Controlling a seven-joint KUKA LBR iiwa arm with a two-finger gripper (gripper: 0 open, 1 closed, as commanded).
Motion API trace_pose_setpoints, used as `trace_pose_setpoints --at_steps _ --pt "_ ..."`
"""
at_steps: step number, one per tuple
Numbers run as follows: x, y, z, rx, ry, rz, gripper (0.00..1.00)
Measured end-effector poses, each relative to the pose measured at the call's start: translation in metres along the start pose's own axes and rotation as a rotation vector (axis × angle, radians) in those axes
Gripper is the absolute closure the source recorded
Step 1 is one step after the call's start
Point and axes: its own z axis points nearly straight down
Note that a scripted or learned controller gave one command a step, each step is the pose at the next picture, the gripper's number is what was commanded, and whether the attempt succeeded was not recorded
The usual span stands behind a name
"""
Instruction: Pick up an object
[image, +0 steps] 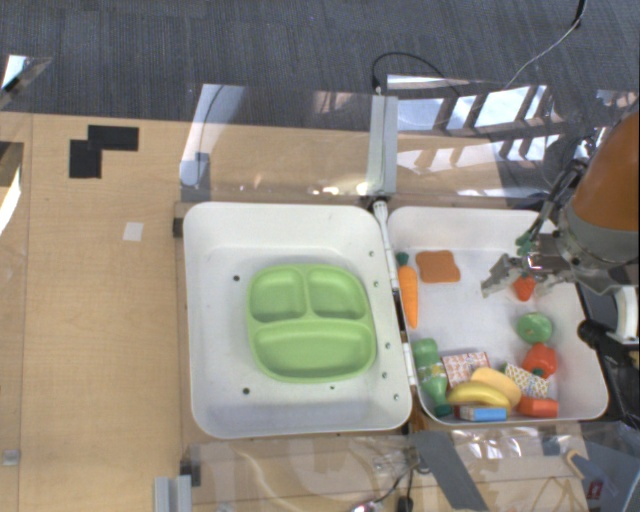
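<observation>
Camera view, nearest edge: clear bracket hardware and cables lie along the bench front.
Right bin, near corner: a yellow banana (482, 390) lies in a crowded pile with a patterned block (464, 364), a red toy (540, 360) and green pieces.
Right bin (470, 320), middle: a green ball-like toy (535, 327) sits apart; a carrot (408, 294) lies along the left wall; a brown flat square (438, 266) rests further back.
Left bin (215, 300): holds a green divided plate (311, 322).
Gripper (520, 275): low over the right bin's far right side, fingers spread to either side of a small orange-red object (524, 289).
Jaws: partly open, straddling that piece, not clearly clamped on it.
Risk: the small rounded piece may squirt out sideways if the fingers close off-centre, or a fingertip may drag on the bin floor.
Surface: pale wood bench (90, 330) with black marker shapes (100, 148) at far left.
Room: dark grey carpet (250, 45) beyond; a clear upright panel behind the bins.
</observation>
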Motion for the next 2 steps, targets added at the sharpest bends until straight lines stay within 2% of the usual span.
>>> trace_pose_setpoints --at_steps 1,2 --pt "0.047 0.047 0.084 0.001 0.000 0.019 0.00" --pt "0.046 0.115 0.104 -0.005 -0.001 -0.048 0.00"
